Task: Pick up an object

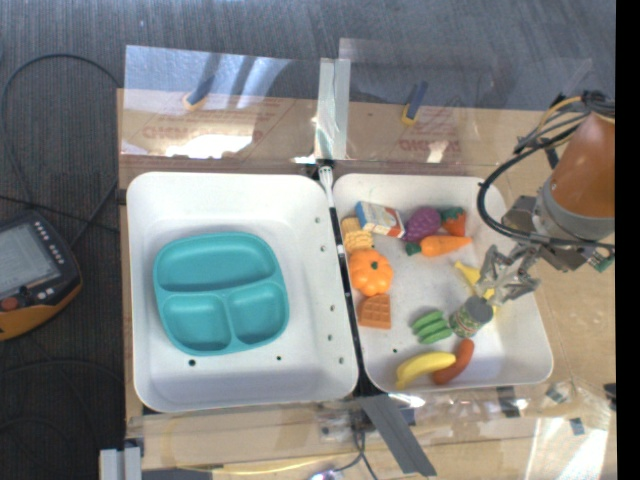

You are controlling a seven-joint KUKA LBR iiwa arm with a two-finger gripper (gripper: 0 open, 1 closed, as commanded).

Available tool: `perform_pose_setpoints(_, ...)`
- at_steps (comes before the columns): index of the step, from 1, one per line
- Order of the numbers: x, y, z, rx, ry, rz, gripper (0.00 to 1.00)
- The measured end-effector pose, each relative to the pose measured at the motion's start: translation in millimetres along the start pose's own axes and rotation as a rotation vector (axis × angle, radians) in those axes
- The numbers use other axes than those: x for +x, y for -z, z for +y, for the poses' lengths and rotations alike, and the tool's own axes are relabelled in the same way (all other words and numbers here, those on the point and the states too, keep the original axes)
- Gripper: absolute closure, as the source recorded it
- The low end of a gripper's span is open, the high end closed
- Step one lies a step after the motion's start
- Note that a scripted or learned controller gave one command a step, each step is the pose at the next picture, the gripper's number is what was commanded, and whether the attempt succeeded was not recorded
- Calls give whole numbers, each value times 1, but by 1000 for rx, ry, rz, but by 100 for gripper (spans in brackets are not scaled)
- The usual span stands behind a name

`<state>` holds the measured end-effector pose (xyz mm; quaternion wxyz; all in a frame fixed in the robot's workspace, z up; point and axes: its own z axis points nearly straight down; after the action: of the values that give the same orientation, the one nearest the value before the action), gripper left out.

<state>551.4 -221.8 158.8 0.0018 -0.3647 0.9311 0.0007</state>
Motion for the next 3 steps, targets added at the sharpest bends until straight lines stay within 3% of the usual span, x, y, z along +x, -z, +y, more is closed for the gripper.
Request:
perform_pose_setpoints(1, 0, 0, 0, 0, 0, 0, 0)
perform_pose_setpoints(2, 6, -68, 4, 8, 22, -4, 0)
perform_pose_setpoints(3, 4, -58, 4, 9, 20, -7, 100)
